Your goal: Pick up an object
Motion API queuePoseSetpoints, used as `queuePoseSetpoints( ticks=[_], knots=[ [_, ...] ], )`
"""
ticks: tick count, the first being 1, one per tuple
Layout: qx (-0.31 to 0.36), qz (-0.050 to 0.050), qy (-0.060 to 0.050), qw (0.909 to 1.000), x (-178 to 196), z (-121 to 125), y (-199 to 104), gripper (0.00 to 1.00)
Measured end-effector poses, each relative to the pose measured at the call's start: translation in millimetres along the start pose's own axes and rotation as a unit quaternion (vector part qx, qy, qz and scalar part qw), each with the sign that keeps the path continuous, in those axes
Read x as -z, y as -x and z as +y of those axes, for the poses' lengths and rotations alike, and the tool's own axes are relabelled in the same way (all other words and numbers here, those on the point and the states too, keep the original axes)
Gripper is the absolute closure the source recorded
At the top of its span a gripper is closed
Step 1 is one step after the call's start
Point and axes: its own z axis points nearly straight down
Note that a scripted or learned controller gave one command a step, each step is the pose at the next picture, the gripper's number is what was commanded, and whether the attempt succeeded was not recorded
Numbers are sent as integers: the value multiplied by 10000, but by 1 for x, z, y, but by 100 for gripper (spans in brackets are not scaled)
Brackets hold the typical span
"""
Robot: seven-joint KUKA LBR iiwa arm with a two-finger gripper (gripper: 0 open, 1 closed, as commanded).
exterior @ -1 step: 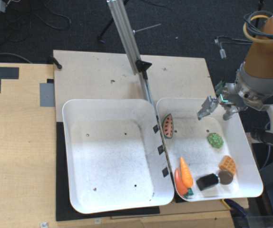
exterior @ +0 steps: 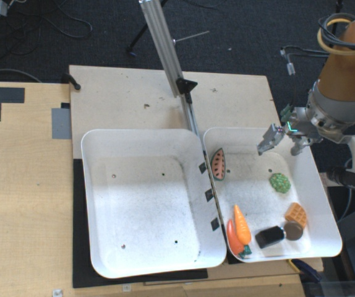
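Observation:
My gripper [exterior: 284, 145] hangs over the far part of the right bin [exterior: 326, 193], its two grey fingers spread open with nothing between them. Below it, nearer the front, lies a green bumpy ball [exterior: 280, 182]. A watermelon slice [exterior: 218, 164] rests against the bin's left wall. Two orange carrots [exterior: 240, 226] lie at the front left of the bin. A waffle-like brown piece [exterior: 295, 215], a dark brown round piece [exterior: 293, 230] and a black block [exterior: 269, 236] sit at the front right.
The left bin [exterior: 103, 166] stands beside the right one, with a divider wall [exterior: 207, 184] between them. A slanted aluminium rail [exterior: 165, 48] rises behind the bins. The arm's orange band [exterior: 338, 73] is at the right edge.

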Motion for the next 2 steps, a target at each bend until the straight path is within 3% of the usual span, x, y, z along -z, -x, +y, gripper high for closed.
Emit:
queuePoseSetpoints(
  ticks=[2],
  knots=[
    [2,6,-35,10000,-107,-7,9,0]
  ],
)
